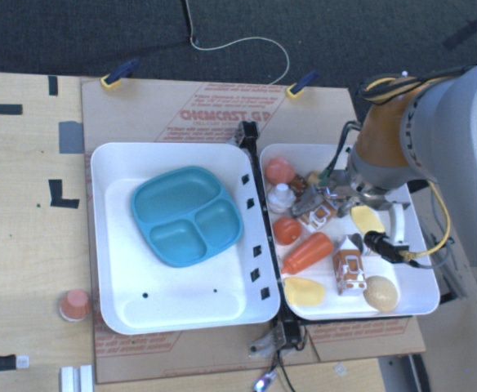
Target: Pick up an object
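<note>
The right bin point(425, 300) holds several toy foods. Among them are a pink ball point(278, 170), a small white bottle point(283, 196), a red-orange round piece point(287, 231) and an orange carrot point(307, 252). A yellow piece point(304, 291), a brown-and-white carton point(349, 270), a tan egg shape point(381, 293) and a pale yellow piece point(367, 218) lie there too. My gripper point(323, 202) is low in the middle of this bin, right over a small brown-and-white box point(318, 214). The gripper's metal parts blend with the clutter.
The left bin point(108, 219) holds a blue divided plate point(188, 215). A black divider with clips point(259, 219) separates the bins. A small pink cup point(76, 304) stands on the bench outside the left bin. The arm's grey body point(434, 137) overhangs the right bin's far right side.
</note>
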Robot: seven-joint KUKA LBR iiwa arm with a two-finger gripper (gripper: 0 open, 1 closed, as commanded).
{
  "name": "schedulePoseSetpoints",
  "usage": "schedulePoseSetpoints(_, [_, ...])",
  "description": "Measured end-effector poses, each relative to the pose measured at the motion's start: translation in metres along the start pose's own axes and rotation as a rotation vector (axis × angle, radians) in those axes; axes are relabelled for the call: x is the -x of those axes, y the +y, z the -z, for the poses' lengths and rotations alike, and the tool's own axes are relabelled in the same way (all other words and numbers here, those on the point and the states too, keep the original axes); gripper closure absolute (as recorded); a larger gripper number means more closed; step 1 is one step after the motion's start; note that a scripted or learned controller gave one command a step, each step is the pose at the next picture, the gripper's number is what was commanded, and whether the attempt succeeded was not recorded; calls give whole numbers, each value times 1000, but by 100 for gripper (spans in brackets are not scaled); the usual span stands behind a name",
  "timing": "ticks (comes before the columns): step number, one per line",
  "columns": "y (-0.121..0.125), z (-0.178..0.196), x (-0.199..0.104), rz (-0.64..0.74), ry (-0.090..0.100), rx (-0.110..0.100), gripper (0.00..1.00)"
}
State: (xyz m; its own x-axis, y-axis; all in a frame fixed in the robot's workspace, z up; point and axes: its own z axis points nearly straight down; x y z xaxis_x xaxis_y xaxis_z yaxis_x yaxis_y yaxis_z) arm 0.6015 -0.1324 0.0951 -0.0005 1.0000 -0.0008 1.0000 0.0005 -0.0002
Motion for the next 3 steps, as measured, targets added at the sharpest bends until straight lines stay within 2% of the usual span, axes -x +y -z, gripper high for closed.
schedulePoseSetpoints(1, [0,9,-1,1,1,-1,100])
schedulePoseSetpoints(2, [50,95,-72,9,2,11,100])
schedulePoseSetpoints(3, [69,156,-136,8,3,7,100])
